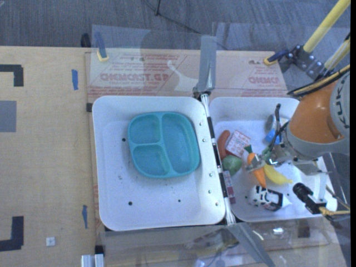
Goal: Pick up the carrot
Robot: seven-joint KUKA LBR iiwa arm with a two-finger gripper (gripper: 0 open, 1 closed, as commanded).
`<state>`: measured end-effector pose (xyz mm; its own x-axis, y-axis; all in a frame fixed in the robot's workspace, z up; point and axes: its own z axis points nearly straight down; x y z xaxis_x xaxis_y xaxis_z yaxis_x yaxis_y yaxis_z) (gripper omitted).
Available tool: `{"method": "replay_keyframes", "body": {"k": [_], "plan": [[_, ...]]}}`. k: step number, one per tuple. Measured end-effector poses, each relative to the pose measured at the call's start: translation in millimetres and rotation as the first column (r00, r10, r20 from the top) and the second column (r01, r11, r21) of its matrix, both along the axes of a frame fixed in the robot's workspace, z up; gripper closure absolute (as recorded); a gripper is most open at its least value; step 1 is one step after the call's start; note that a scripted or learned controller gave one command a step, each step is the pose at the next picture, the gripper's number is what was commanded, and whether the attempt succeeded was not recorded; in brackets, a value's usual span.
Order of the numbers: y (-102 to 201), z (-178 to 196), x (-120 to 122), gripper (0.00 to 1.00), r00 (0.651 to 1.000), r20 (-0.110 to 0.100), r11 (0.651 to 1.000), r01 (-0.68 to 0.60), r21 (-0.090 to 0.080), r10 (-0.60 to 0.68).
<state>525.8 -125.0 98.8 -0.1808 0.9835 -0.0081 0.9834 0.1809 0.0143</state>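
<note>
The carrot [257, 173] is a small orange piece with a green tip, lying in the right bin [245, 109] near its middle. My gripper [267, 159] hangs low over the bin, right beside the carrot's upper right side and seemingly touching it. The grey wrist and orange band [314, 124] hide the bin's right part. Whether the carrot is gripped is not visible from this angle.
Around the carrot lie a yellow banana [277, 176], a green fruit [232, 163], a red-orange item [223, 142], a white and red packet [238, 143] and a black and white toy [266, 197]. A teal divided plate [164, 144] sits in the left bin [111, 193].
</note>
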Motion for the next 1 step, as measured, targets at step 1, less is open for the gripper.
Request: {"method": "replay_keyframes", "body": {"k": [1], "plan": [[68.3, 85.2, -22.6, 1.00, 0.907, -0.017, 0.907, 0.420, 0.005, -0.420]]}}
